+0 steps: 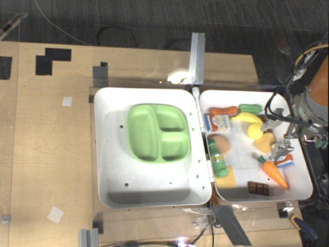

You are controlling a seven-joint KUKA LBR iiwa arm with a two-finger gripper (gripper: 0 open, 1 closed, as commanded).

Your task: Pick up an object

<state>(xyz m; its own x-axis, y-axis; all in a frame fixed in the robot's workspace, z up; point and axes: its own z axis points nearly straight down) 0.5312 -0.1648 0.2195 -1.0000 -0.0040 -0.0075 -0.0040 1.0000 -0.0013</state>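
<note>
The right bin [303, 189] holds several toy foods: a red sausage [223, 110], a green piece [250, 108], a banana [245, 118], a lemon [255, 131], a tan wedge [264, 143], a white carton [220, 122], a brown egg-shaped piece [221, 144], a green bottle [218, 162], a yellow block [227, 179], a carrot [276, 175] and a chocolate bar [258, 188]. My gripper [280, 151] reaches in from the right and sits low over the bin's right side. It is just above a small red, white and blue item [286, 161], between the tan wedge and the carrot.
The left bin [110, 184] holds a green divided plate [157, 133]. A metal post [197, 58] stands behind the wall between the bins. Black cables [280, 99] hang off the arm over the right bin's far right corner.
</note>
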